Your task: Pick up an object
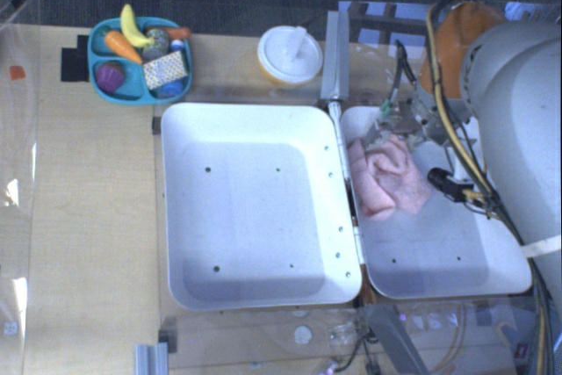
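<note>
On the tabletop point(79, 215) the right bin point(457, 268) holds a crumpled pink cloth point(386, 176) near its left wall, the gripper point(406, 126) poised just above its upper edge, grip state indiscernible; pinch a raised fold, centred.

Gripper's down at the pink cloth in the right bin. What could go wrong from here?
1. The crumpled pink cloth is soft and bunched, so the two-finger gripper at its upper edge may pinch one fold and lose it when lifting.
2. The cloth lies against the shallow white right bin's left wall, beside the divider, so it might snag or drag there.
</note>
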Robot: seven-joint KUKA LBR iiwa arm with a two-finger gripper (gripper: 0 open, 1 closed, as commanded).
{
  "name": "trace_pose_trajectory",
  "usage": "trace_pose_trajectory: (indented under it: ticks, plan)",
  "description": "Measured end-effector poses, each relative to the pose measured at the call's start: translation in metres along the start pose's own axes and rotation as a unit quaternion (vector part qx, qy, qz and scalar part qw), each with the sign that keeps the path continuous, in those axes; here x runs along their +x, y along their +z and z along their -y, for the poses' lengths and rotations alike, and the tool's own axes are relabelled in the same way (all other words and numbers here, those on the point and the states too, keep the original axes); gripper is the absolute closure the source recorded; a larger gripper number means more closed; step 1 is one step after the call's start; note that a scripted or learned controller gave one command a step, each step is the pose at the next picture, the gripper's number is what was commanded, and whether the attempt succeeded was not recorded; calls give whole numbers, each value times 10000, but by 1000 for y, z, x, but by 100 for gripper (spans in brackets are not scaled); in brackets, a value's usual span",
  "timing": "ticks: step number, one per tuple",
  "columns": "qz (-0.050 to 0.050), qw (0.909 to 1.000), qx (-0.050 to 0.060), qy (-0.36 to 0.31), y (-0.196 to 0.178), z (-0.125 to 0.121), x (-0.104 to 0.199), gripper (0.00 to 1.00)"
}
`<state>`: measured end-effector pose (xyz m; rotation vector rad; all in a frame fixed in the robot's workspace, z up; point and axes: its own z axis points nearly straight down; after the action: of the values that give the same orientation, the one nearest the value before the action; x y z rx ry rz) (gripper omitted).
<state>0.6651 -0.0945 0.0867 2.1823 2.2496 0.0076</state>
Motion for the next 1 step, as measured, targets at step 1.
trace_pose_trajectory:
  ticks: [1]
  plan:
    - [4, 9849, 42, 1728, -13, 10, 2, 0]
